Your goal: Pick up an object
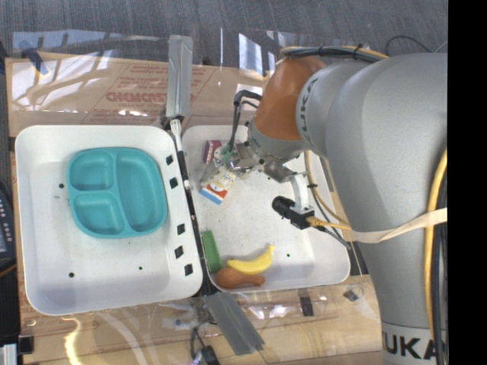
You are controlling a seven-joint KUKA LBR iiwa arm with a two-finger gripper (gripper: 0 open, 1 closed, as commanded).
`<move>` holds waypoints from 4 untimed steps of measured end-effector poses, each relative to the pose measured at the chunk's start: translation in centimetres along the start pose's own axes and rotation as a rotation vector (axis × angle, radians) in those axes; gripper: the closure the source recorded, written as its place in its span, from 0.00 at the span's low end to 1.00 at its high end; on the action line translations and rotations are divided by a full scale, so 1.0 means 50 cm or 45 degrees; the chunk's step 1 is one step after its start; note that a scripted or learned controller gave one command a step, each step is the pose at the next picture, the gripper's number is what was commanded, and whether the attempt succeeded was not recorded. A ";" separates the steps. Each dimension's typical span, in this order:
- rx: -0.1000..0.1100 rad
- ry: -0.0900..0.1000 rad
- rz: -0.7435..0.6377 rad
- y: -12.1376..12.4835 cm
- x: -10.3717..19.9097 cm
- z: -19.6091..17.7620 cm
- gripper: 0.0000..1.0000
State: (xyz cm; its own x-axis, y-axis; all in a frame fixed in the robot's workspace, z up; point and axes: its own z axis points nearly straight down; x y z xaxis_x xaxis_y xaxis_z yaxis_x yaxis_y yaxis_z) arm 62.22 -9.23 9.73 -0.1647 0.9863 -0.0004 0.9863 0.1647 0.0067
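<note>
My gripper [227, 160] is low over the upper left part of the right bin [304, 249], under the orange wrist band. It hangs right above a small white packet with a red and blue end [215, 189] and beside a dark red item [211, 151]. The gripper body hides part of both. Along the bin's near edge lie a yellow banana [253, 261], a brown piece [239, 279] and a green stick-shaped piece [210, 250].
The left bin [46, 265] holds a teal divided plate [116, 191]. A black-clipped divider [183, 204] runs between the bins. A black cable connector [292, 212] hangs over the right bin's middle. The bulky grey arm covers the bin's right side.
</note>
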 end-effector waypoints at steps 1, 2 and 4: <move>-0.003 -0.002 -0.005 0.003 0.000 -0.023 1.00; 0.007 0.001 -0.476 0.082 0.058 -0.191 1.00; 0.014 0.002 0.060 -0.009 0.070 -0.189 0.00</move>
State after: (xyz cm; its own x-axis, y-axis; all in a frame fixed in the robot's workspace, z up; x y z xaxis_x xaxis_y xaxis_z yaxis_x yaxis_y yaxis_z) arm 61.15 -5.83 19.18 -0.1179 0.9930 0.0009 0.9930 0.1179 -0.0044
